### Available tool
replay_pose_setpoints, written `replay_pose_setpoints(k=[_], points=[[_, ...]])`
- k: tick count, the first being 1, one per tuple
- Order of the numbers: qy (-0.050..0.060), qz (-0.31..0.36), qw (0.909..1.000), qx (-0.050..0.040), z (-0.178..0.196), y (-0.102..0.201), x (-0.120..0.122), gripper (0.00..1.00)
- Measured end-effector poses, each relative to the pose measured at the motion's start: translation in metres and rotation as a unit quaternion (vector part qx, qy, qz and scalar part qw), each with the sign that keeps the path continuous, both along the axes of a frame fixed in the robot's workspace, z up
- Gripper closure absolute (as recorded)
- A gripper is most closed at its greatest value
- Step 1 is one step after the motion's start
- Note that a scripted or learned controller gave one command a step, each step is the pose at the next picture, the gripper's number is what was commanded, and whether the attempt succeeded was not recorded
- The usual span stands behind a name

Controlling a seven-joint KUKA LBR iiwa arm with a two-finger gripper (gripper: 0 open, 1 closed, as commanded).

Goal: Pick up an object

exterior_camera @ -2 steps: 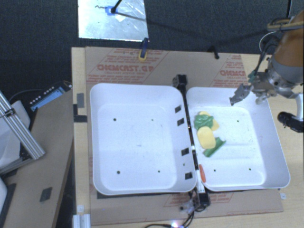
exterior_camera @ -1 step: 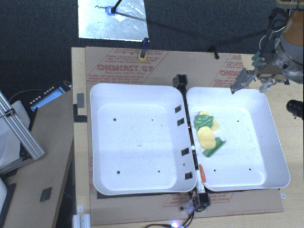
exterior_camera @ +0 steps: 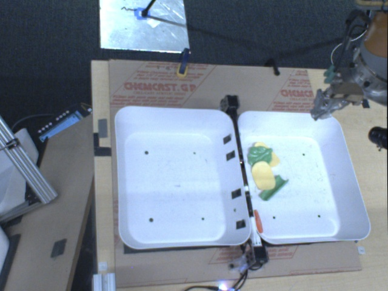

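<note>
Cardboard-topped bench (exterior_camera: 163, 80), two glossy white bins (exterior_camera: 176, 126), lumpy yellow-green toys (exterior_camera: 263, 170) in right bin (exterior_camera: 339, 162), metal hand (exterior_camera: 322, 105) above rim, grip state unclear.

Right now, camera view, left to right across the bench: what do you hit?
Empty-looking shallow white left bin → black hinge strip between the bins → yellow and green toy pile in the shallow white right bin → gripper above that bin's far right corner.
</note>
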State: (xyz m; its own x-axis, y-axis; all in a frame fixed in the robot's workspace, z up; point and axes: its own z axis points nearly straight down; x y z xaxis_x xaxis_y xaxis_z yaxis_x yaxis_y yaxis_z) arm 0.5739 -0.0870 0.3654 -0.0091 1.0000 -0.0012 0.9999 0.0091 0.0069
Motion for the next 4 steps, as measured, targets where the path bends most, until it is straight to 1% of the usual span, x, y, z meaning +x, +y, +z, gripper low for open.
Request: replay_pose_setpoints(k=[1, 2, 3, 4], points=[[-0.001, 0.001, 1.0, 0.0013, 0.047, 0.063, 0.023, 1.0], [0.0, 0.001, 1.0, 0.0017, 0.087, 0.137, 0.021, 1.0], [-0.001, 0.001, 1.0, 0.0019, 0.128, 0.194, 0.038, 1.0], [0.0, -0.001, 1.0, 0.002, 0.172, 0.247, 0.044, 1.0]])
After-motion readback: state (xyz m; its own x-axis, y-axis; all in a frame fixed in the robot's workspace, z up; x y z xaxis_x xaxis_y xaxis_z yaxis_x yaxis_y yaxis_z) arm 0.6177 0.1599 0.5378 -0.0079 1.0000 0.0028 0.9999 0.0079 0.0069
